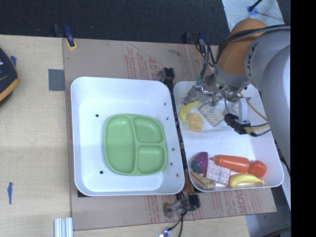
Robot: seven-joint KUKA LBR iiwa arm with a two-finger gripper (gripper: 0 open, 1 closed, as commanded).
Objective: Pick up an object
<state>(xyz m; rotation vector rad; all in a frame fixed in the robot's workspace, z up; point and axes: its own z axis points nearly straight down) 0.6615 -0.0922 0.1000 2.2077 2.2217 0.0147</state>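
Observation:
My gripper point(206, 97) hangs low over the far end of the right bin point(269, 147), under the orange wrist band. Just below it lie a yellow banana-shaped toy point(184, 112), a pale yellow block point(196, 123) and a checkered packet point(213, 116). The packet's upper edge sits right under the gripper; I cannot see whether they touch. At the near end of the same bin lie a purple toy point(200, 161), an orange carrot point(231, 162), a red tomato point(257, 169), a second yellow banana point(245, 180) and a red-and-white packet point(217, 173).
The left bin point(84, 132) holds a green divided plate point(135, 143). Black cables point(244, 125) trail from the wrist across the right bin's far right side. The arm's grey body covers that bin's right rim. A yellow-and-black device point(6, 78) lies at the bench's left edge.

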